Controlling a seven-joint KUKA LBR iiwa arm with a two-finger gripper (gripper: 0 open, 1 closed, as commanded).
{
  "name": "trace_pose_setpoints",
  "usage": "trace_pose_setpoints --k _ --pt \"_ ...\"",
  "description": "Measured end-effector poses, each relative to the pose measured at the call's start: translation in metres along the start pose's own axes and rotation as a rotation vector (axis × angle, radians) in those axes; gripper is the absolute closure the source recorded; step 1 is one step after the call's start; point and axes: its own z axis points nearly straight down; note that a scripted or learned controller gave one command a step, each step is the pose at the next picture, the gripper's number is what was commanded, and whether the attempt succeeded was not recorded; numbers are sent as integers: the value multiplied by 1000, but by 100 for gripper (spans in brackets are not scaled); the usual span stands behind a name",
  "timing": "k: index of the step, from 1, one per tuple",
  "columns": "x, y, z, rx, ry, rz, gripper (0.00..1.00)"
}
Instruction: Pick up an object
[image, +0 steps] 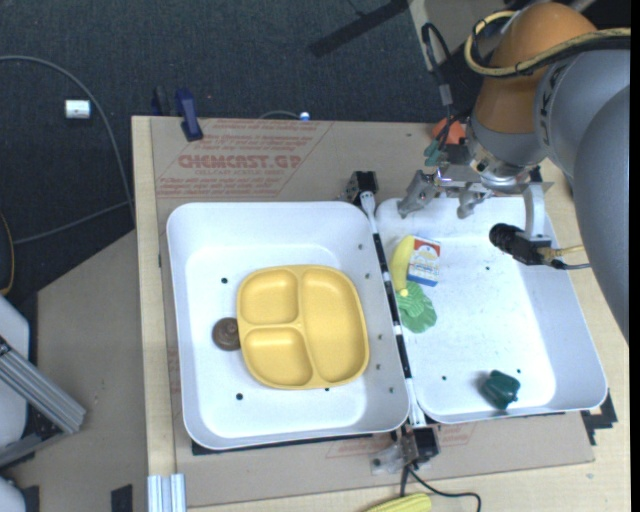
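Gripper (440, 200) raised over the far edge of the right bin (560, 330), fingers (413, 197) spread apart and grasping nothing. Hung from the grey arm (590, 90) with its orange band (530, 50), reaching in from the right.

In the right bin, against the left wall: a yellow item (402, 262), banana-like though hard to make out, with a small box (425, 262) in white, red and blue resting on its right side. Just near of those, a green leafy toy (417, 311), touching or almost touching the yellow item. Well apart, toward the near right corner, a dark green block (501, 388). All of them below and clear of the gripper.

In the left bin (200, 300): a yellow divided plate (302, 326) with three compartments, lying flat in the middle. Tucked at its left edge, a small brown round piece (225, 333), partly under the plate rim.

Under both bins, a cardboard sheet (240, 160) with red print.
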Motion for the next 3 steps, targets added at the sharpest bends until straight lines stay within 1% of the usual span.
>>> trace_pose_setpoints --k 1,2,3 --pt "9 2 1 1 -1 1 0" --pt "-1 -63 1 4 0 2 0" --pt "-41 2 16 1 -1 2 0"
